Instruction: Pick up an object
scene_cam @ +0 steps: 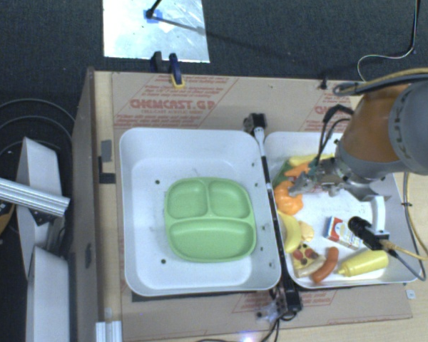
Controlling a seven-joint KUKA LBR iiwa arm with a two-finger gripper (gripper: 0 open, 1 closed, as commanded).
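**A:** Two shallow white bins lie side by side, the left bin point(146, 191) and the right bin point(317, 206). What is the biggest thing over them?

**B:** The grey arm point(389, 137), reaching in from 3 o'clock across the right bin's upper half.

**A:** And in the left bin?

**B:** A green divided plate point(210, 218), flat at its centre.

**A:** Where is the gripper point(299, 185)?

**B:** At 10 o'clock in the right bin, low over the toy food. It is just above an orange piece point(289, 202) lying at 9 o'clock by the wall. Whether it is apart or together cannot be told, and nothing is seen clamped in it.

**A:** The other toys?

**B:** A yellow bottle point(362, 262) lies at 5 o'clock and a banana point(291, 231) at 8 o'clock. A sausage point(327, 264) is at 6 o'clock, touching a pizza slice point(307, 260) at 7 o'clock. A small red-and-white carton point(338, 230) sits near the centre.
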